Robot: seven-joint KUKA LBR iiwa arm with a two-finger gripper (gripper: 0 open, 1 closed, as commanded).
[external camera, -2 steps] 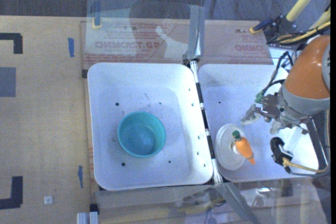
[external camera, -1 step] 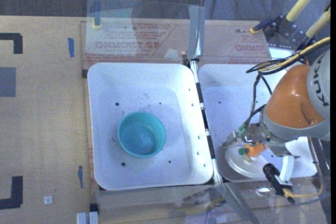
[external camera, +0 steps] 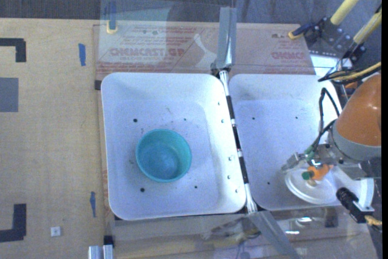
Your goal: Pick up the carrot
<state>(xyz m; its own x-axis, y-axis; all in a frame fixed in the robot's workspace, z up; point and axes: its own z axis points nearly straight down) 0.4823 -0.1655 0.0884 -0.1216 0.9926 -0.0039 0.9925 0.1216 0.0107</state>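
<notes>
Near the front of the right bin (external camera: pixel 273 106), the gripper (external camera: pixel 312 171) hangs low over a round white plate (external camera: pixel 300 186). Something small and orange with a bit of green sits right at its tip. I think that is the carrot (external camera: pixel 316 174). I cannot tell if the carrot is truly held or just lies on the plate, and how the gripper is set is too blurry to tell. My guess is the arm is low so it can grab. 1 blue bowl (external camera: pixel 163 155) sits in the left bin (external camera: pixel 121 94), with nothing inside it.
</notes>
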